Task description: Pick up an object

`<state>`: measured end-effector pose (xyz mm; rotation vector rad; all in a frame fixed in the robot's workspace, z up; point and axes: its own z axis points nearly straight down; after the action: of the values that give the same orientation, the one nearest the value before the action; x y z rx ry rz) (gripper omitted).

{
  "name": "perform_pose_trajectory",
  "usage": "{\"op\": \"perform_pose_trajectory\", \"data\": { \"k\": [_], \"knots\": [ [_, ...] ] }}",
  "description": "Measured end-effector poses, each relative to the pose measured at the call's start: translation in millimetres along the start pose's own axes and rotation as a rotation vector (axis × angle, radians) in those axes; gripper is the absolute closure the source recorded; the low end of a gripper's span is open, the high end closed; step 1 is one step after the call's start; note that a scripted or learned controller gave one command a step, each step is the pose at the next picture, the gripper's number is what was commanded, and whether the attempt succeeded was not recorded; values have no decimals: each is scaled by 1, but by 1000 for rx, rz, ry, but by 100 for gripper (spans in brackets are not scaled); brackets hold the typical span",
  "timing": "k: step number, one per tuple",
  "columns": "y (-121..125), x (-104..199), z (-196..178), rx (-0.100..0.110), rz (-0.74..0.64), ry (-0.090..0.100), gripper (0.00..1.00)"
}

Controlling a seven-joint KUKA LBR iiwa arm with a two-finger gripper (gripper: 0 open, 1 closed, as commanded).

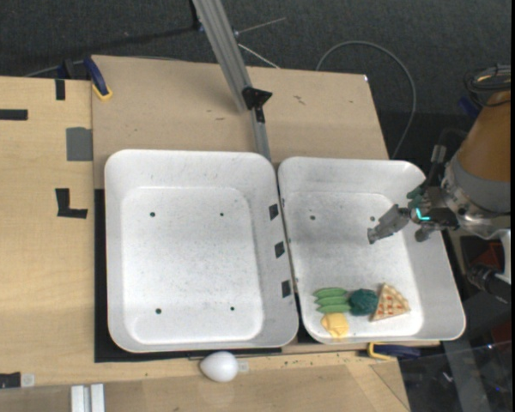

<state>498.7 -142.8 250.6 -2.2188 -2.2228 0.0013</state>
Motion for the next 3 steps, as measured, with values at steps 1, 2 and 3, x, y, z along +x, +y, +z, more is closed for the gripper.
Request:
{"op": "perform_pose_trajectory", "data": {
  "k": [1,2,3],
  "knots": [
    [-4,8,47,5,1,1,0],
    [-4,11,112,7,1,2,0],
    [-4,11,164,0,2,-2,0]
  ]
}}
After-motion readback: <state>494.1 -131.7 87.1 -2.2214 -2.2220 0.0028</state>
